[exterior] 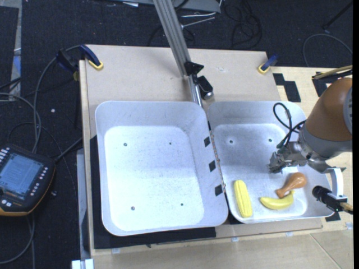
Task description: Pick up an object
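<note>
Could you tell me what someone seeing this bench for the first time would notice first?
Probably the bright toys in the right bin: a yellow corn cob, a banana and a brown drumstick clustered at its near edge. Next, the grey and orange arm reaching in from the right, its hand low over the bin just above the drumstick. The left bin sits beside it.

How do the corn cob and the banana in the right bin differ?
Shape: the corn cob is straight and blocky; the banana is curved, with tapered ends.
Pose: the corn cob lies roughly front to back in the bin; the banana lies across it, left to right.
Neighbours: the banana lies right against the brown drumstick-shaped toy; the corn cob lies apart from both.
Shared: both are yellow and lie in the right bin.
</note>
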Controlling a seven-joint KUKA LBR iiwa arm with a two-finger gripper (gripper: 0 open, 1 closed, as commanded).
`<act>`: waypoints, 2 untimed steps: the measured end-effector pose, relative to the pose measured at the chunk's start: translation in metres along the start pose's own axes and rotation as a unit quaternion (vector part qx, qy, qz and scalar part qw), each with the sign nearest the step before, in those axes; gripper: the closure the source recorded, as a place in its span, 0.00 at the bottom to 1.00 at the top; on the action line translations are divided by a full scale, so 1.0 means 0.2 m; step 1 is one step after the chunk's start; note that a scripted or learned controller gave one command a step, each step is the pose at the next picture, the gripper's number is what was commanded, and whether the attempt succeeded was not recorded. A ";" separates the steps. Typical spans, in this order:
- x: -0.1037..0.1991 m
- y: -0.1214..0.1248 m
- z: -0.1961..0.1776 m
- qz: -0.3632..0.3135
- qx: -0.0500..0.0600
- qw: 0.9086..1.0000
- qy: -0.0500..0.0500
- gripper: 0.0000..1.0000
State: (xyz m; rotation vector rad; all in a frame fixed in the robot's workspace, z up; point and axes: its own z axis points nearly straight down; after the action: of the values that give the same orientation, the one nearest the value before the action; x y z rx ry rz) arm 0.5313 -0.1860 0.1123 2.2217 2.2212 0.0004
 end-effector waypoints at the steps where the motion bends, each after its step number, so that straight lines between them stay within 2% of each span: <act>1: 0.02 -0.01 -0.22 0.000 -0.002 1.000 0.000 1.00; 2: 0.02 0.02 -0.43 0.000 -0.002 1.000 -0.001 1.00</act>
State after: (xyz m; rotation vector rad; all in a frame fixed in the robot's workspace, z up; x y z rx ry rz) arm 0.5348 -0.1829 0.1985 2.2183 2.2197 0.0032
